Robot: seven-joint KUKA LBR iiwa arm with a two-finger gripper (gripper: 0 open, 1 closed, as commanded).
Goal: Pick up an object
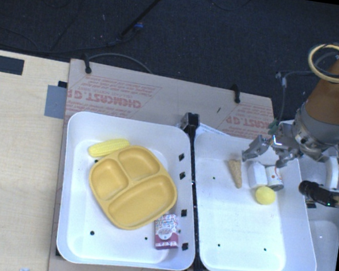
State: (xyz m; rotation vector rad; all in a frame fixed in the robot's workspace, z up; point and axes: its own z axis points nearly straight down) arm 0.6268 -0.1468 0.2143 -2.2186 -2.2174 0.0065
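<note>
My gripper [268,155] hangs over the far side of the right bin [277,260], open, its two fingers spread apart with nothing between them. Just below it lies a small white can with a red label [262,176], on its side. A tan cone [235,172] rests to the can's left, and a yellow ball [265,195] sits right in front of the can.
The left bin [68,230] holds a yellow divided plate [132,186], a yellow corn cob [108,147] at its far left, and a red-and-white packet [167,231] near the front right. A black divider [191,186] separates the bins.
</note>
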